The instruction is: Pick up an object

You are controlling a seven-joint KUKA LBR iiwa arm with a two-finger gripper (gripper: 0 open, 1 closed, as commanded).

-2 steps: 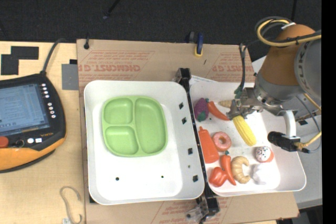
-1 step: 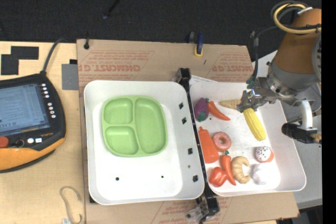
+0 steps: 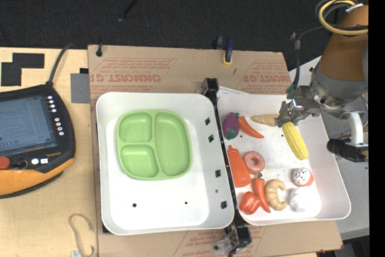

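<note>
The right bin (image 3: 329,189) holds several toy foods. A yellow corn cob (image 3: 295,139) lies slantwise near its far right side. My gripper (image 3: 287,115) hovers right at the cob's upper end, beside the tip of a tan cone (image 3: 264,120). To the left are a purple fruit (image 3: 230,124) and a red chili (image 3: 249,128). Nearer the front lie a pink donut (image 3: 254,161), an orange piece (image 3: 237,169), a red pepper (image 3: 255,196), a croissant (image 3: 277,194) and a red-and-white ball (image 3: 301,176).
The left bin (image 3: 114,201) bears a green divided plate (image 3: 154,145). A teach pendant (image 3: 30,135) rests on the bench at far left. A blue clamp (image 3: 228,51) stands behind the bins. The arm's grey body (image 3: 343,75) rises over the right bin's far corner.
</note>
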